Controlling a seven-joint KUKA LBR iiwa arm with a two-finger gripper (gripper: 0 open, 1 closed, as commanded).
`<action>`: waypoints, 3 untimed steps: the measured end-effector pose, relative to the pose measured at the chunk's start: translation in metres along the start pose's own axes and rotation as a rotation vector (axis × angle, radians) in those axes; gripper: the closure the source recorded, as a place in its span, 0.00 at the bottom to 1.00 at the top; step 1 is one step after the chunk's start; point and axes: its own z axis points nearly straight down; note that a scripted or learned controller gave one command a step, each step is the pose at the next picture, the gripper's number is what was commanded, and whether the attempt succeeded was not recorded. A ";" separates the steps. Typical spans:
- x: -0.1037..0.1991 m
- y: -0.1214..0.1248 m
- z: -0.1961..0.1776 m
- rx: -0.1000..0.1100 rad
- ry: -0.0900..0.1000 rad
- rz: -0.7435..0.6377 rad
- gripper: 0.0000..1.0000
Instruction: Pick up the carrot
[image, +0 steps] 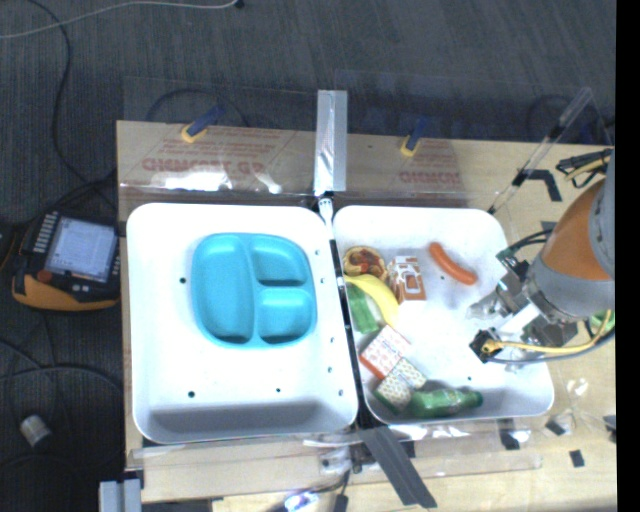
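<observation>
The carrot (452, 262), a short orange piece, lies at a slant in the back part of the right bin (480, 222). My gripper (497, 325) hangs over the bin's right side, in front of and to the right of the carrot, a short gap away from it. Nothing shows held at the gripper. The grey arm with its orange band (580, 240) reaches in from the right edge.
The right bin's left half holds a banana (375, 292), a green vegetable (364, 312), a small red-and-white box (407, 278), cracker packs (390, 362) and a cucumber (442, 402). A blue divided tray (255, 287) sits in the left bin (160, 390).
</observation>
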 end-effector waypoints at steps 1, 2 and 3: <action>-0.027 0.005 0.016 0.003 0.007 0.281 0.00; -0.012 -0.030 0.033 0.000 -0.002 0.301 0.00; -0.032 0.007 -0.006 -0.001 0.000 0.232 0.00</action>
